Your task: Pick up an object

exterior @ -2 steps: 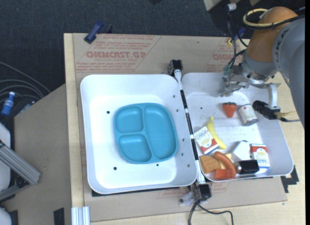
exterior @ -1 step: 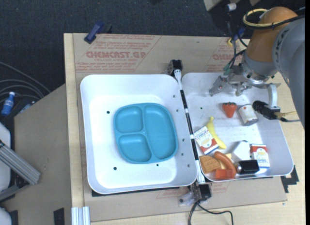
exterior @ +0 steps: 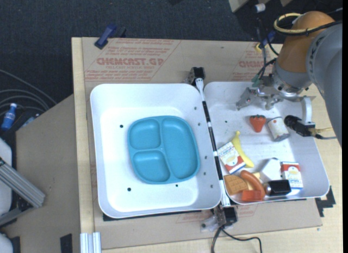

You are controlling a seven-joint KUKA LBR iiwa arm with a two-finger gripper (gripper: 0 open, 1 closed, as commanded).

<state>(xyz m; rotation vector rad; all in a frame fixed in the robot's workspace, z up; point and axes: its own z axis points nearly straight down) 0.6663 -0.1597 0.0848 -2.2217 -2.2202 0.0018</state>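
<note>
In the right bin (exterior: 304, 189), the near corner holds a heap of small things: an orange-red hot dog (exterior: 251, 180) on a tan bun (exterior: 234, 184), a black block (exterior: 278, 187) and a small white-and-red carton (exterior: 292, 173). Just beyond lie a red-and-white packet (exterior: 231, 158) and a slim yellow banana (exterior: 241, 149). Farther in sit a red strawberry (exterior: 258, 122) and, just beside it, a short silvery can (exterior: 277, 128) on its side.

The gripper (exterior: 260, 97) hangs over the bin's far end, close behind the strawberry and can, with nothing seen between its metal fingers; whether they are spread or closed cannot be told. The arm (exterior: 304, 45) reaches in from the right, orange band above the wrist.

The left bin (exterior: 109, 154) holds a smooth blue plate (exterior: 163, 148) with three compartments and rounded corners. Both bins are shallow glossy white plastic on a board bench (exterior: 136, 61).
</note>
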